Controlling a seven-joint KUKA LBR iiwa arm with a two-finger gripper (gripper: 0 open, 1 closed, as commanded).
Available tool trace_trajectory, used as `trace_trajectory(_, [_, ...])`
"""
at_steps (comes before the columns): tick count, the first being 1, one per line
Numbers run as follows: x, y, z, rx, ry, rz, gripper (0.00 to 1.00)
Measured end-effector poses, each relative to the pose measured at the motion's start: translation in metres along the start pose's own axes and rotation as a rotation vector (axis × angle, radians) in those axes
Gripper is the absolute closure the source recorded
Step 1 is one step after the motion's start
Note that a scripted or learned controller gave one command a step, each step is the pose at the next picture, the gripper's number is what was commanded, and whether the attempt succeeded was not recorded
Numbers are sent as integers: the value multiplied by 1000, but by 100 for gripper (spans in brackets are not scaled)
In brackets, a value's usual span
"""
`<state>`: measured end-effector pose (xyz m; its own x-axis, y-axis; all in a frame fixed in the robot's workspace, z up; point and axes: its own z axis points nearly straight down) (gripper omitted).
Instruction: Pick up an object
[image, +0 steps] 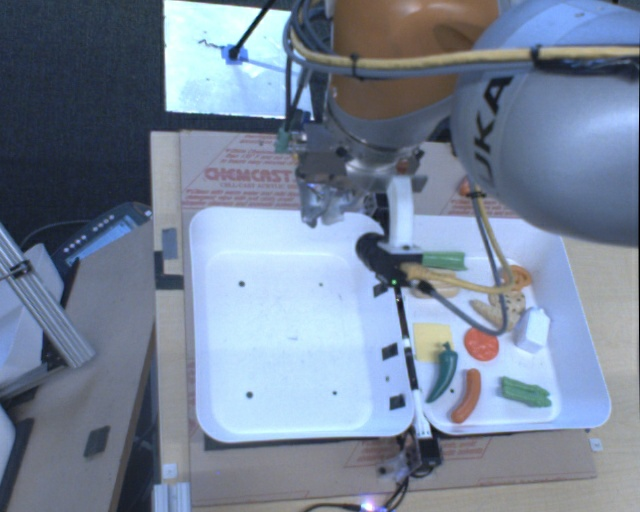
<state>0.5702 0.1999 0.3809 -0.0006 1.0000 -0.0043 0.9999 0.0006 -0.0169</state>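
from my remote station i see the grey arm (540, 110) reaching in over the far edge of the two white bins, its gripper (330, 200) hanging above the back rim of the left bin (230, 400). i cannot tell how the claw stands. the right bin (580, 340) carries the toy food: a yellow cheese square (431, 340) beside a red tomato slice (481, 345), a green chili pepper (442, 372) just beside a sausage (466, 396), a green bean pod (525, 392) near the front corner, a white block (531, 329), and a green-tipped piece (442, 260) at the back.
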Motion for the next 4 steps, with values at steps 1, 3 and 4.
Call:
trace_trajectory(1, [35, 43, -165, -37, 12, -7, 100])
trace_trajectory(3, [27, 86, -163, -39, 10, -5, 100])
trace_trajectory(4, [-36, 93, -156, -19, 4, 4, 100])
